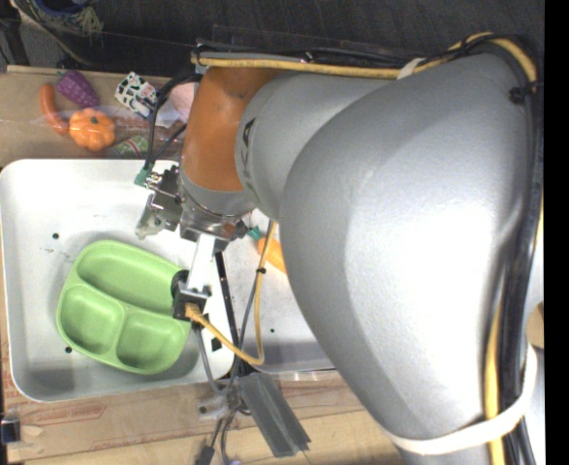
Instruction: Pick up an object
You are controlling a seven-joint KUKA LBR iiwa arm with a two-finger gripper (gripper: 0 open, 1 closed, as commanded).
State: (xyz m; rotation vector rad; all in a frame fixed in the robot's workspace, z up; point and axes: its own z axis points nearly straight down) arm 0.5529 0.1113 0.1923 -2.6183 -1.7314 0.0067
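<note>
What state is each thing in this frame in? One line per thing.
Green three-compartment plastic dish: lying flat, open side up, in the white bin.
Orange toy pumpkin: resting on the wooden bench, outside the bin.
Purple toy: on the bench, near the pumpkin.
Gripper: over the bin, by the dish's rim.

**Robot pose.** Grey, smooth-shelled KUKA arm (391, 221) reaching in from the right of the shallow white plastic bin (22, 211), its broad rounded link covering the bin's right side. The orange band (211, 129) above the wrist sits over the bin's far rim. Below the band, the wrist turns toward the bin's left. The two-finger metal gripper (158, 211) hangs over the bin's interior, near the far wall at mid-width.
</note>
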